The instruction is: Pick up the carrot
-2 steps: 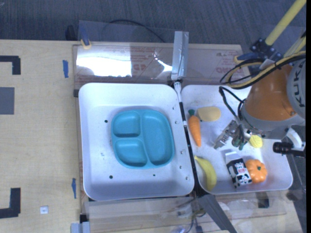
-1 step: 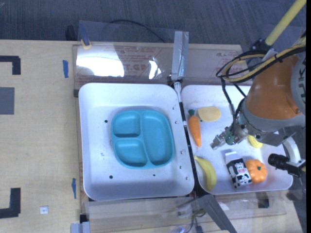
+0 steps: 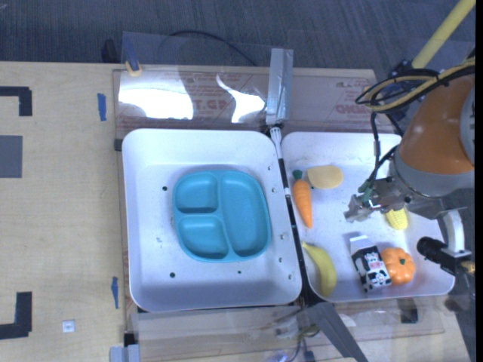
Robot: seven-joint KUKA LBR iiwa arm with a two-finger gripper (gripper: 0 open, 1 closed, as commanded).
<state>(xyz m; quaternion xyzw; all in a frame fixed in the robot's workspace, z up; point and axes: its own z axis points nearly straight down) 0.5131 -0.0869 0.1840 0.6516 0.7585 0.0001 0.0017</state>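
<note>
1. The gripper (image 3: 361, 208) hangs low over the right bin (image 3: 343, 145), reached in from the arm's side with its grey wrist and orange band above it. That pose suits a top-down pick inside this bin, since everything loose lies here.
2. The carrot (image 3: 303, 200) lies well to the camera-left of the gripper, close against the bin's dividing wall, its green top pointing away from the camera and its tip toward the near edge. Lying flat and lengthwise along the wall, it probably offers a grasp only across its narrow width.
3. A pale yellow potato-like piece (image 3: 324, 176) sits up and to the left of the gripper, just beside the carrot's top. A banana (image 3: 322, 266) curves below and left of the gripper, near the carrot's tip.
4. A corn cob (image 3: 397, 219) lies just right of the gripper, partly under the wrist. A small black-and-white box (image 3: 369, 266) and an orange pumpkin-like toy (image 3: 399, 265) rest below it, touching each other.
5. The blue divided plate (image 3: 222, 214) sits far left of the gripper in the left bin (image 3: 143, 225), apart from the loose items.
6. How far the gripper is open cannot be told: the metal tip is small and blurred. Nothing appears to be held in it, and it is clear of the carrot.
7. Judged from this, the pick has not begun; the gripper must shift left toward the wall first.
</note>
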